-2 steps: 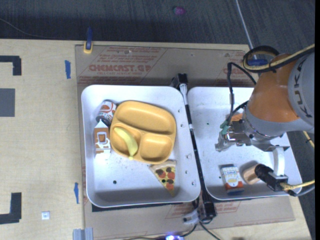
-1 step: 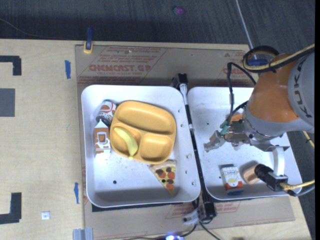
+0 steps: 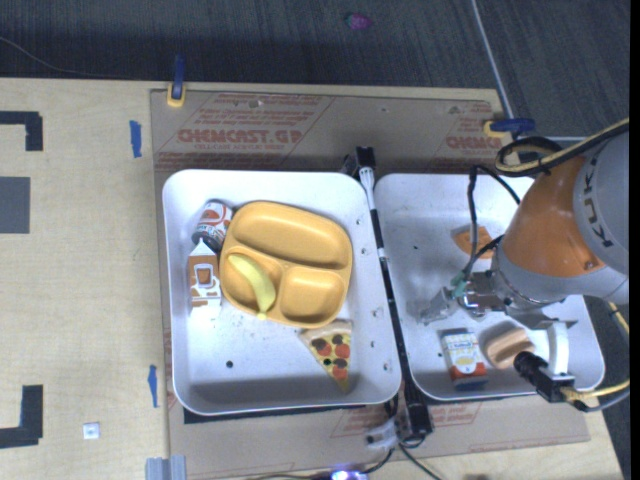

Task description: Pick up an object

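Reaching in from the right with the grey and orange arm (image 3: 560, 238), down over the right bin (image 3: 420, 208). Hanging low with the gripper (image 3: 458, 298) near the middle of that bin, close to its white floor. Cannot tell whether spread apart or squeezed together, being too small and dark from up here.

Lying on the bin floor just below the gripper: a small red and white box (image 3: 462, 353). Right beside that box, on its right: a tan bun (image 3: 505, 343), maybe a toy hot dog. Up above the gripper, partly hidden by the arm: a little orange thing (image 3: 470, 238). All three down on the floor of the right bin, apart from the gripper.

Over in the left bin (image 3: 185, 368): a big yellow plate (image 3: 290, 238) with three parts. Lying in the lower left part of the plate: a yellow banana (image 3: 255, 286). Tucked between the plate and the bin's left wall: a can (image 3: 210, 226) at the top and a small orange and white carton (image 3: 203, 280) under it. Resting near the bin's bottom edge, just below the plate: a pizza slice (image 3: 333, 350).

Sitting side by side on a brown board (image 3: 250, 128), both bins.
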`<state>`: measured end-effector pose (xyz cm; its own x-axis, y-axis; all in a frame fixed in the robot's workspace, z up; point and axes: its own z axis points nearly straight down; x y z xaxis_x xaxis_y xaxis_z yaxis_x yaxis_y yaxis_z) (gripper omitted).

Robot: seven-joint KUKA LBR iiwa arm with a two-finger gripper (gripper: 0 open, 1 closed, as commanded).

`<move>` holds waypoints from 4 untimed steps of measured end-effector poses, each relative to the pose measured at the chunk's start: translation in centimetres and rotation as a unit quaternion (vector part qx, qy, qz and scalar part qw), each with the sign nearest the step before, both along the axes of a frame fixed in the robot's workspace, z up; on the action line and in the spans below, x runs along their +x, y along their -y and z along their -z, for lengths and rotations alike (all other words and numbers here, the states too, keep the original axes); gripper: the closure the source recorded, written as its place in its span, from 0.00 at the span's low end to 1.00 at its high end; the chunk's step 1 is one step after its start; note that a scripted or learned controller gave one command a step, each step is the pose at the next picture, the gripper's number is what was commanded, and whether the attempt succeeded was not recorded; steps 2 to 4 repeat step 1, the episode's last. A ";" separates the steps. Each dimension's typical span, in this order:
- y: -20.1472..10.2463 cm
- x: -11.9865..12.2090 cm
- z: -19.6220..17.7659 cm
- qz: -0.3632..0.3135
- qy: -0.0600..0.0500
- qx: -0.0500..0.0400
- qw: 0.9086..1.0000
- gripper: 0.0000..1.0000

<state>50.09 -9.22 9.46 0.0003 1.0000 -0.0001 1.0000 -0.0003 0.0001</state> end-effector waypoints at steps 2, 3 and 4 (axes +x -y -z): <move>0.4 -1.5 0.4 -0.002 0.011 -0.001 1.000 0.00; 0.4 -1.5 0.4 -0.002 0.011 -0.001 1.000 0.00; 0.4 -1.5 0.4 -0.002 0.011 -0.001 1.000 0.00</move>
